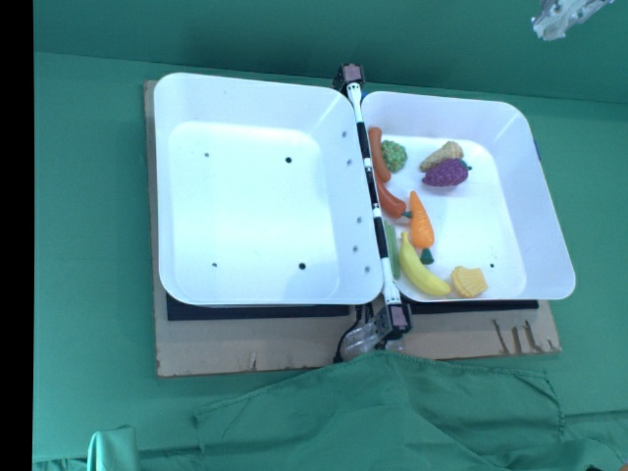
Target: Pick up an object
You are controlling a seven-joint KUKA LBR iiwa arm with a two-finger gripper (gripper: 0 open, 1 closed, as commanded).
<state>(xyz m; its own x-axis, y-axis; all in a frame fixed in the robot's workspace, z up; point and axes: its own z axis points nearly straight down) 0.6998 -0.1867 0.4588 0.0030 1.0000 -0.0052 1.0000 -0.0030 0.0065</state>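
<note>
Green cloth (pixel 392 410) lies bunched at the near edge of the bench (pixel 88 214), w/ a brown cardboard sheet (pixel 245 356) under both bins. Left bin (pixel 177 106) holds no toys. Right bin (pixel 535 214) has the lot, mostly along its left wall: banana (pixel 422 273), orange carrot (pixel 421 224), yellow corn piece (pixel 469 282), purple grapes (pixel 446 173), green broccoli (pixel 393 154), plus a tan piece (pixel 444 152) just behind the grapes.

End effector (pixel 564 6) hangs high at top right, well apart from the bin, nothing in it; whether it's released or clenched, cannot tell.

Approach phase, I'd say. Best bet: grapes or corn, since they sit freer vs. the crowded carrot/banana cluster. Come straight down, centre over the piece, keep off the bin wall.
</note>
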